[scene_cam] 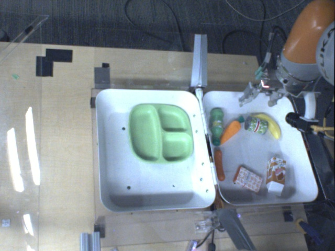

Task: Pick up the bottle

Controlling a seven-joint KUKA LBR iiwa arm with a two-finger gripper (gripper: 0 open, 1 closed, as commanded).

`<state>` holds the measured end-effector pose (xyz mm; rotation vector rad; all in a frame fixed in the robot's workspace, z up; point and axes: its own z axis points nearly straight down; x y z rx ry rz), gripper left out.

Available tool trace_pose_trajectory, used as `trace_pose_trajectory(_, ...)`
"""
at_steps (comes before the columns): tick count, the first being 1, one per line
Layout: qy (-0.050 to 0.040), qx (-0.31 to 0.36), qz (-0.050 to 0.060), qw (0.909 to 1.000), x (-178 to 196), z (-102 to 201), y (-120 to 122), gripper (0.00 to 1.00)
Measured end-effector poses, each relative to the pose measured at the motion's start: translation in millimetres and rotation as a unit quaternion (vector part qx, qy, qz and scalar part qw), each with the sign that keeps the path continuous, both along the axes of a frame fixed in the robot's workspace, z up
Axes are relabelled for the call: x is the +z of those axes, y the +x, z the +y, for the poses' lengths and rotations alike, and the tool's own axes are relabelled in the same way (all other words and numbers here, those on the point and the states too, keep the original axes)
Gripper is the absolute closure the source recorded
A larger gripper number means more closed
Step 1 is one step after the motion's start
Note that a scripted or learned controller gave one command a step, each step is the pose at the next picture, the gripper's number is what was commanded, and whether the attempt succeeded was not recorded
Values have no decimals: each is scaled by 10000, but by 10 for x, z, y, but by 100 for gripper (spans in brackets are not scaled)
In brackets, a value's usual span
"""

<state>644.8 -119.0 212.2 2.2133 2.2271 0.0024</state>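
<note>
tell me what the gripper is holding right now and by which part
Nothing. The gripper hangs open above the far edge of the right bin, nothing between its fingers. The bottle lies by the bin's left wall, apart from it.

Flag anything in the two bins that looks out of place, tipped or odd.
Nothing is spilled or broken. The green bottle lies on its side against the right bin's left wall, and the items there sit loosely scattered. The green tray sits flat in the left bin.
</note>
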Motion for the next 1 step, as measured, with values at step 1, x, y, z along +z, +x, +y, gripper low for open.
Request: trace_pose_trajectory(1,3,86,-8,10000,-1046,244,-94,0)
